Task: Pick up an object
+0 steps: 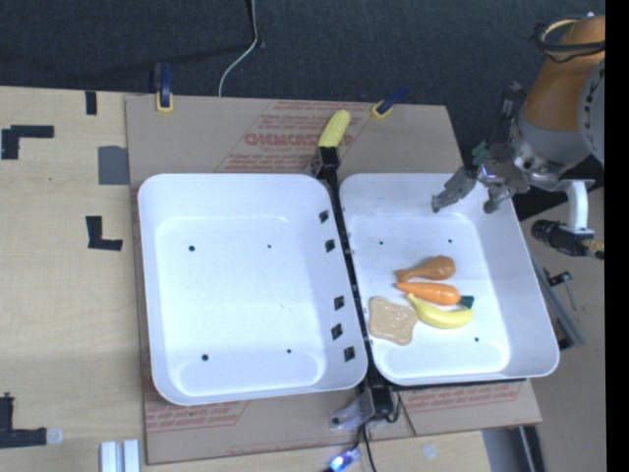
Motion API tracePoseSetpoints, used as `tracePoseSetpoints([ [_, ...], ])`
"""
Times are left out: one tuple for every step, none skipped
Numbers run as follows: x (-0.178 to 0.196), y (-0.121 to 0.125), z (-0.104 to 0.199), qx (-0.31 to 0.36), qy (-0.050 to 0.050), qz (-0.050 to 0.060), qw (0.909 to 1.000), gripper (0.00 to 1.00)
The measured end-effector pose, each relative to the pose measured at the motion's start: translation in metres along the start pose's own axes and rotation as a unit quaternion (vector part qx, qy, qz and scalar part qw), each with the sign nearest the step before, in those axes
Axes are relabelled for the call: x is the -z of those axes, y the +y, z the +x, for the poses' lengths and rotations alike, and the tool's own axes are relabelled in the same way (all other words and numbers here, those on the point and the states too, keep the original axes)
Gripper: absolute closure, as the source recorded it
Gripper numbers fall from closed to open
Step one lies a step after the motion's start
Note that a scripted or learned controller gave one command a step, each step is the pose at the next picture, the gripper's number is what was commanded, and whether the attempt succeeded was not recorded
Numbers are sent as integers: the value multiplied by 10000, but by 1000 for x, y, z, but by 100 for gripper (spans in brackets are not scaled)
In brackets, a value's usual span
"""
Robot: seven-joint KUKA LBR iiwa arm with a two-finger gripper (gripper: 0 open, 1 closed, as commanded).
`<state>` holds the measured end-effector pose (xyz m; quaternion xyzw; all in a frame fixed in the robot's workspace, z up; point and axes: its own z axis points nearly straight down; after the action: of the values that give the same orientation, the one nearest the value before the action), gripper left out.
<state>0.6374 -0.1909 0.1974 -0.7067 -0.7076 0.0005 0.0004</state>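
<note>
In the right bin (511,254) lies a cluster of toy foods: an orange drumstick-shaped piece (429,268), an orange carrot (430,291) below it, a yellow banana (442,313) and a tan slice of bread (391,321). My gripper (474,193) hangs over the bin's far right corner, well above and behind the food. Its two fingers (449,192) are spread apart and nothing sits between them.
The left bin (157,264) lies beside the right one, with a black divider strip (339,264) between them. Both rest on a cardboard sheet (275,136). A yellow clamp (332,131) sits at the far edge. The arm's orange band (570,77) is at the upper right.
</note>
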Motion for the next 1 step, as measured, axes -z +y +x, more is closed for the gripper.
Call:
tracePoseSetpoints([
  [10,0,0,6,0,0,10000,100],
])
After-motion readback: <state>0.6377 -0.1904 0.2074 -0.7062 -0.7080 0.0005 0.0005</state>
